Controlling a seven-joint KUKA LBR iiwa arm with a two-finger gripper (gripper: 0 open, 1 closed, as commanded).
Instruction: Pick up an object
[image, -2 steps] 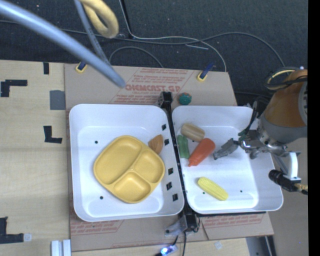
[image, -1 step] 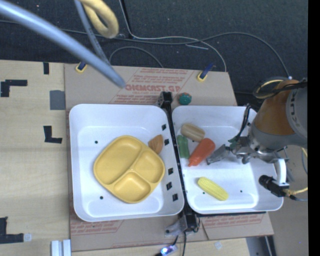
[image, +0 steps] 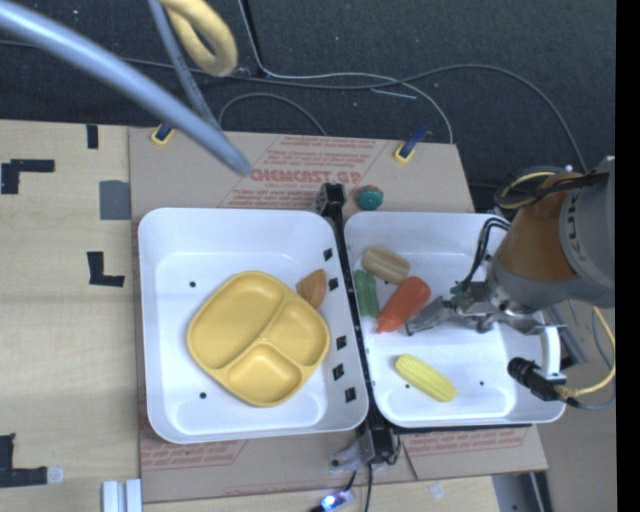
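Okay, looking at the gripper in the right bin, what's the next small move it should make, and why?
Probably ease the gripper a little left toward the carrot. Its tip sits low in the right bin, just beside the carrot's end, with nothing visibly between its fingers. The corn lies farther off, nearer the front wall.

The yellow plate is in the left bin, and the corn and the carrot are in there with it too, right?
Not quite. The corn and the carrot lie in the right bin, near the end effector, as the camera view shows. The yellow plate is in the left bin, as you said.
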